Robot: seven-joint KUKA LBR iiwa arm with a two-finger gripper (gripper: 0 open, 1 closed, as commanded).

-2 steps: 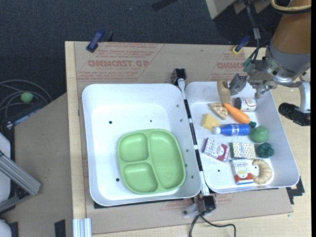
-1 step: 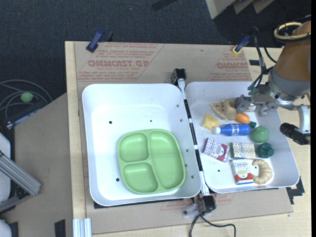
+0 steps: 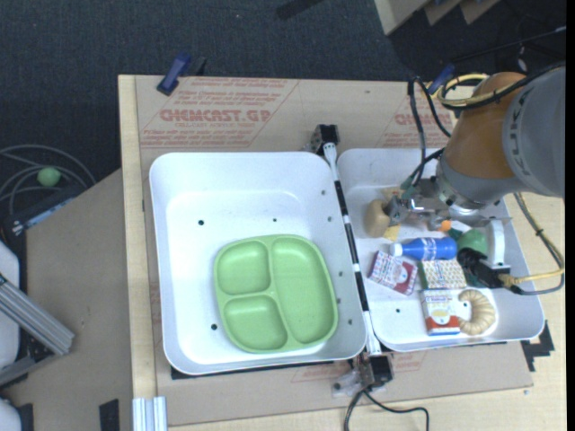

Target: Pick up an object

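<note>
Right bin (image 3: pixel 521 317): packets, blue-capped tube (image 3: pixel 424 247), bagel-like ring (image 3: pixel 476 311) clustered for picking. Gripper (image 3: pixel 406 206) over 11 o'clock corner; jaws' state indeterminable.

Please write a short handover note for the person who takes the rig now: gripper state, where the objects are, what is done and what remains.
Gripper: low in the right bin, at its back; grasp cannot be judged.
Objects: blue-and-white tube, red packet, checkered packet and tan ring lie in the right bin. Green divided plate lies in the left bin.
Done: nothing visibly lifted.
Left: pick up one object.
</note>
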